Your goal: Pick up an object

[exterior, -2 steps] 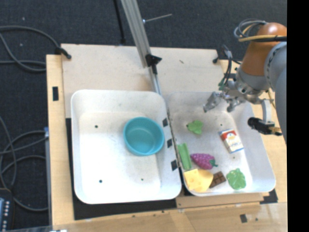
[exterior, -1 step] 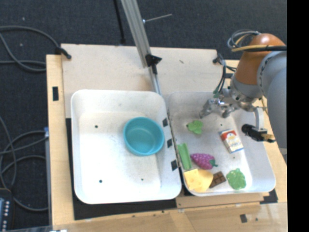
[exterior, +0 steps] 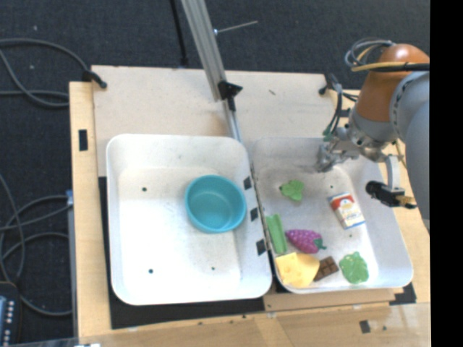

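My gripper (exterior: 327,159) hangs over the far side of the right bin (exterior: 383,230), above bare floor, with nothing seen between its fingers. In that bin lie a small green leafy piece (exterior: 292,189), a white and red carton (exterior: 347,210), a purple grape bunch (exterior: 304,239), a green stick (exterior: 275,233) along the left wall, a yellow cheese wedge (exterior: 295,268), a brown chocolate piece (exterior: 327,267) and a green lumpy toy (exterior: 354,267). The carton is the closest thing to the gripper, a little nearer the camera and to its right.
A blue bowl (exterior: 215,203) sits in the left bin (exterior: 130,194). A slanted metal rail (exterior: 206,38) rises behind the bins, near their shared wall. Cables trail over the dark floor at left.
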### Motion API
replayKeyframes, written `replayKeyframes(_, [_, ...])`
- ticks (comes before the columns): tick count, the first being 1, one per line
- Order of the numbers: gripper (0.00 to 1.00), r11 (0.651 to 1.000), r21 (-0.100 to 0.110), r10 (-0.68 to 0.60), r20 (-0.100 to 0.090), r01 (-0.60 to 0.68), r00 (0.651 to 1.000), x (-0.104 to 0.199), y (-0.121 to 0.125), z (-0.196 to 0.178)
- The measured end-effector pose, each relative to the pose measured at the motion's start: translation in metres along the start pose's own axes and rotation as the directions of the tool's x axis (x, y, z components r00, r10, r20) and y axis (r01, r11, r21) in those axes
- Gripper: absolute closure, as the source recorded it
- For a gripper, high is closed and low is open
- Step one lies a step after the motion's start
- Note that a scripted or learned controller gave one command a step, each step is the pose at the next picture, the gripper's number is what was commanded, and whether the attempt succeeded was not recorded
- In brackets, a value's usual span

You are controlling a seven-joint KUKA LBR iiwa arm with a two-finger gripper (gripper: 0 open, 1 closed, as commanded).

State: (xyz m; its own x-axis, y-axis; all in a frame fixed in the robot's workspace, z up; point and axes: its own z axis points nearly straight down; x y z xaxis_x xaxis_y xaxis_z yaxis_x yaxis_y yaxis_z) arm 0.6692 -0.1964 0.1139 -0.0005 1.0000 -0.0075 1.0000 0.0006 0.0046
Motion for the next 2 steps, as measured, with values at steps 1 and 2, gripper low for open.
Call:
replayKeyframes(1, [1.0, 1.0, -0.002, 0.001, -0.007, -0.001, 1.0, 0.002, -0.001, -0.046])
replayKeyframes(2, [1.0, 1.0, -0.003, -0.002, -0.006, 0.002, 1.0, 0.001, 0.001, -0.096])
